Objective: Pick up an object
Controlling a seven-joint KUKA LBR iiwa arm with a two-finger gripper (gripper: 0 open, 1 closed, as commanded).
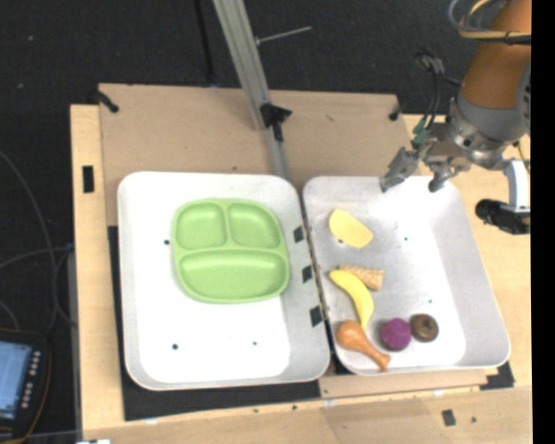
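Note:
My gripper (413,178) hangs open over the far edge of the right bin (449,248), its two dark fingers spread with nothing between them. Below it in that bin lie a yellow chip-like piece (351,229), a tan waffle cone piece (365,277), a yellow banana (353,295), an orange drumstick (361,341), a purple round fruit (395,333) and a brown doughnut (425,327). All of them lie well nearer the camera than the gripper.
The left bin (148,276) holds a green three-compartment plate (230,251). A slanted metal pole (250,72) rises behind the bins, ending near their shared far corner. The bench edge runs around both bins.

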